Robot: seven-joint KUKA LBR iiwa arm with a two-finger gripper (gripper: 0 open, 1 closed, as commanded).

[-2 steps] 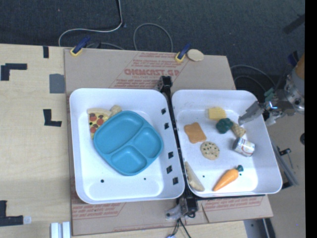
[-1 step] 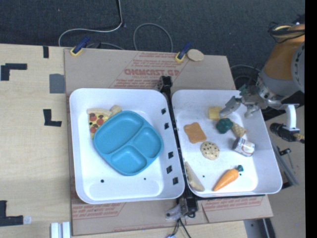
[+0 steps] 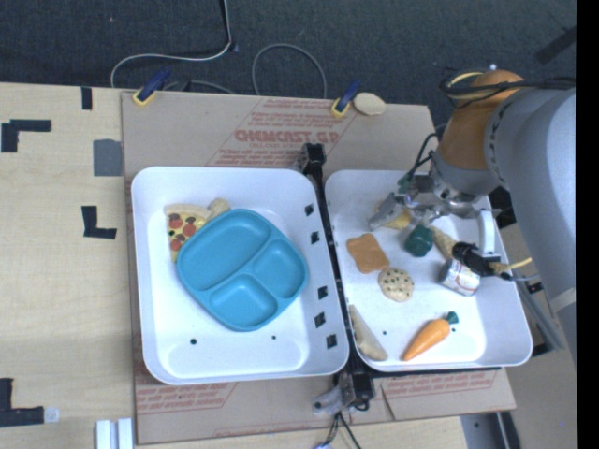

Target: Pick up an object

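Observation:
My gripper (image 3: 404, 211) is low over the back of the right bin (image 3: 505, 344), under the orange-banded wrist. A pale yellow piece (image 3: 402, 221) lies right beneath it, partly hidden. Just in front sits a dark green object (image 3: 418, 241). A tan toast slice (image 3: 367, 252) and a chocolate-chip cookie (image 3: 397, 283) lie to the gripper's front left. A small silver can (image 3: 460, 277) rests on its side near the right wall. An orange carrot (image 3: 429, 337) and a pale banana-like piece (image 3: 367, 340) lie along the front.
The left bin (image 3: 154, 344) holds a blue divided plate (image 3: 241, 267) with a pizza slice (image 3: 183, 224) tucked behind it. A black divider (image 3: 323, 251) runs between the bins. The arm's grey body (image 3: 552, 185) looms over the right side.

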